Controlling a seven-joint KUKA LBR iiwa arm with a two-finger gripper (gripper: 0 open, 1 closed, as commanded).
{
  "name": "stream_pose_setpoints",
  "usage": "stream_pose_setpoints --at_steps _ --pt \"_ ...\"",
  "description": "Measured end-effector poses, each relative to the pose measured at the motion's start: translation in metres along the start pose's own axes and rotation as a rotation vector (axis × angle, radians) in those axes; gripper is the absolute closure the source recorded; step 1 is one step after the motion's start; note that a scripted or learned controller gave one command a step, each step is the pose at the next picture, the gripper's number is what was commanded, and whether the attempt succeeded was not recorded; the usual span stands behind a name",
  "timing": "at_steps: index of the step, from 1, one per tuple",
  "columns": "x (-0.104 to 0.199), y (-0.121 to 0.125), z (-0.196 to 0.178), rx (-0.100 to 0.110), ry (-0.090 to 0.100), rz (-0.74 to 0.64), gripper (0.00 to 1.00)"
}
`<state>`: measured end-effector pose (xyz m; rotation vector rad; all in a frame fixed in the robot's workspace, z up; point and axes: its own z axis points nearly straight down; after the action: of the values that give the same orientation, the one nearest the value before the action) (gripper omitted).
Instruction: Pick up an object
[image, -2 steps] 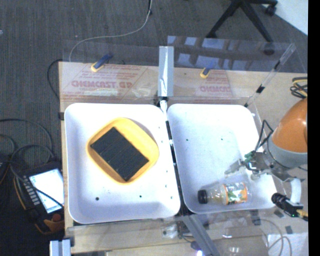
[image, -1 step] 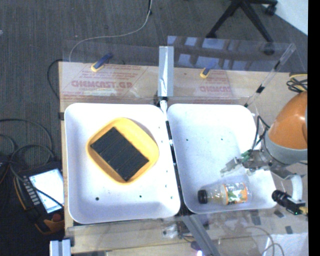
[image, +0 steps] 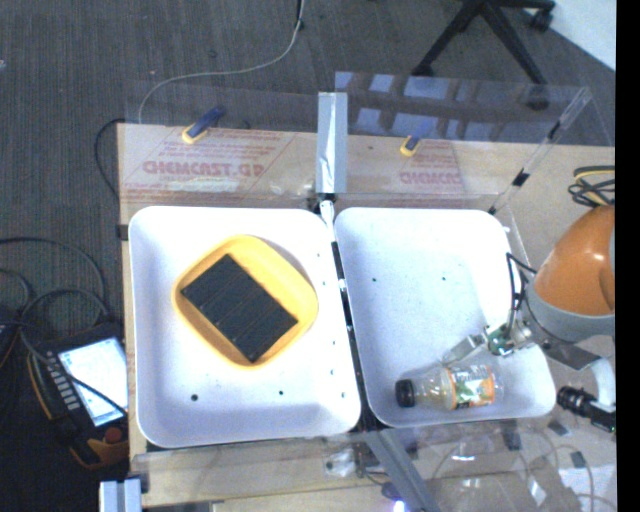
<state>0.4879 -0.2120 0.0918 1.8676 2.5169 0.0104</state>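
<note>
**Arm at the right bin's near corner, bottle lying close by**

Two white bins sit side by side on the bench. The left bin holds a yellow dish with a dark, ridged rectangular pad lying in it, turned at a slant. The dish sits a little far of the bin's middle, apart from the walls.

The right bin holds a small clear bottle on its side in the near right part, close to the near wall. Its black cap points left, and an orange label wraps the body.

The arm comes in from the right, its orange band and grey wrist over the bin's right edge. The gripper reaches down and left into the bin, ending just far of the bottle's right half. It is small and partly see-through against the white floor; how wide its tips stand cannot be told, nor whether they touch the bottle. Nothing can be seen held.

A clear plastic screen stands along the bench's far side, with a grey post between the bins. Cables and a handheld unit with a lit screen lie on the floor to the left.
</note>
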Motion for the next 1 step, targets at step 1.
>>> stream_pose_setpoints --at_steps 1 --pt "0.0001 0.0037 -0.0113 -0.008 -0.003 -0.001 1.00"
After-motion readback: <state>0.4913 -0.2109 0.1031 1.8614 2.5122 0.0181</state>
